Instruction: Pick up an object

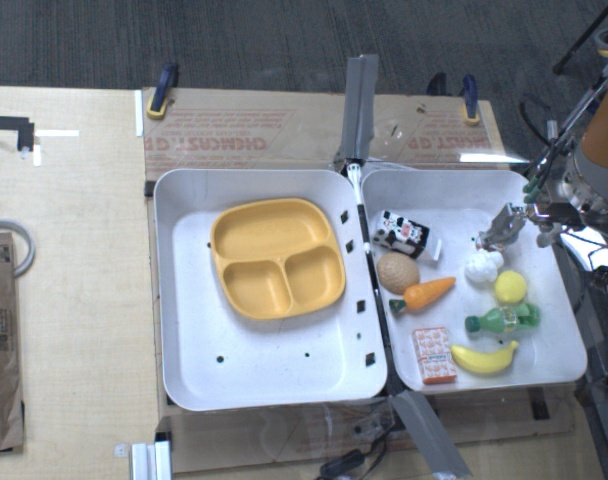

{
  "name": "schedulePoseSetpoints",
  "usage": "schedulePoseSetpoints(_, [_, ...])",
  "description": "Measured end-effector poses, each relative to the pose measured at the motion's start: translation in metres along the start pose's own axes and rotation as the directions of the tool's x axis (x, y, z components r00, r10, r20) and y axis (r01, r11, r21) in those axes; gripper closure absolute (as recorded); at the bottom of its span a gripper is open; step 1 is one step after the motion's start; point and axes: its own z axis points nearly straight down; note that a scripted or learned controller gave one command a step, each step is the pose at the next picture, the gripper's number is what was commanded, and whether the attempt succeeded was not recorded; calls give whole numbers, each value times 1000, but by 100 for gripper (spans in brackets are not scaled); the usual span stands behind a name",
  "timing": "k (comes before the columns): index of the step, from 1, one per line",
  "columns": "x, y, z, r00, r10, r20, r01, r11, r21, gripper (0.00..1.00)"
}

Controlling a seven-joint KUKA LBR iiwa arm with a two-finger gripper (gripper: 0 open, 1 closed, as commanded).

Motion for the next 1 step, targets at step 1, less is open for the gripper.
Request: schedulePoseSetpoints(1, [75, 0, 128, 970, -242, 0, 242, 970, -1, 0])
